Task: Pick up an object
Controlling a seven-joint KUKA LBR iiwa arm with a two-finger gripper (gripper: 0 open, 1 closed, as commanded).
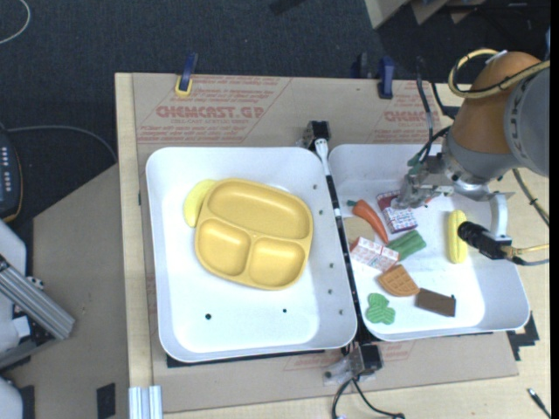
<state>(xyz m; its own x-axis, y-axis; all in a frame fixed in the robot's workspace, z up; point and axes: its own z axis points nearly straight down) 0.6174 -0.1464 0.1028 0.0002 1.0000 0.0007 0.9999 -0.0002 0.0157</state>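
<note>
The gripper (417, 188) hangs low in the right bin (507, 308); its opening cannot be judged. Directly beneath it lies a small red packet (398, 214), likely light and thin: grasp across its narrow sides. Beyond lie an orange carrot (372, 219) and a green piece (407, 243).

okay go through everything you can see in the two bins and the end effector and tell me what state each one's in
End effector: low in the right bin, over the small packet.
Yellow divided plate: right way up, in the left bin.
Carrot: lying flat.
Yellow corn: lying flat.
Brown block: lying flat.
</note>
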